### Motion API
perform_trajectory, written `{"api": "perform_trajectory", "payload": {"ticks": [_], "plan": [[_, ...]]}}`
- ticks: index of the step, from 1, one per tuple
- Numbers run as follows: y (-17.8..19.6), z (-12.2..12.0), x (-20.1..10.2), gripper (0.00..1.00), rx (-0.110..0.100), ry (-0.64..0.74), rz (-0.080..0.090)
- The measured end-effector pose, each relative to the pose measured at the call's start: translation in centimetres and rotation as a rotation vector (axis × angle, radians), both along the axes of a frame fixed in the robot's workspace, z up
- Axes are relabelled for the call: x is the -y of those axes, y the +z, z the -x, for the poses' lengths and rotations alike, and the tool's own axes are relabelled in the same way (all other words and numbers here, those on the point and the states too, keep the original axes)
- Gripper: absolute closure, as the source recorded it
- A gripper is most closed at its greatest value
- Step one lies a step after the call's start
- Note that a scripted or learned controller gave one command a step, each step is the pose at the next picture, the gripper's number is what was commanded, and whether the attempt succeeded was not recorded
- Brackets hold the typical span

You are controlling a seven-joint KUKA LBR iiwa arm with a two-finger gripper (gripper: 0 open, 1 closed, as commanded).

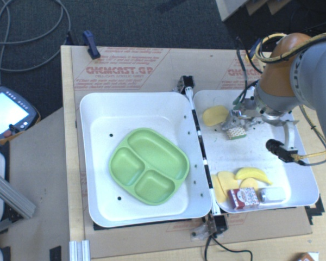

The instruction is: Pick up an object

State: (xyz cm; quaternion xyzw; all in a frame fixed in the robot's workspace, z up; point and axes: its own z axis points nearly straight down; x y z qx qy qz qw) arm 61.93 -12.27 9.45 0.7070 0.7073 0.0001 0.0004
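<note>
Dark carpet all round, loose cable on the floor at upper left, and in the middle a worktop covered in printed cardboard with two shallow white bins side by side. The left bin carries a green divided plate, three compartments, lying flat and a little askew.

All the action is in the right bin. The arm comes in from the right, orange band above the wrist, and the tool is down low over the far half of that bin. Right under it sits a small speckled block, pale with dark dots, and just beside that a yellow rounded piece. Is the block between the fingers? From this angle I cannot tell whether the tool is spread or pressed together, so no call on a hold.

Near the front edge: a banana, a flat yellow slice, a red packet and a white tube, bunched close together, well apart from the tool.

My read: this is the grasp step, with the speckled block the likely target. Next it needs a firm close on the block, then a straight lift clear of the rim without nudging the yellow piece.
</note>
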Motion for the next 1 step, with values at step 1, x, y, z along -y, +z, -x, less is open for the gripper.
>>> {"api": "perform_trajectory", "payload": {"ticks": [1], "plan": [[9.13,-2.49,-5.42,1.00,0.003,0.001,-0.001]]}}
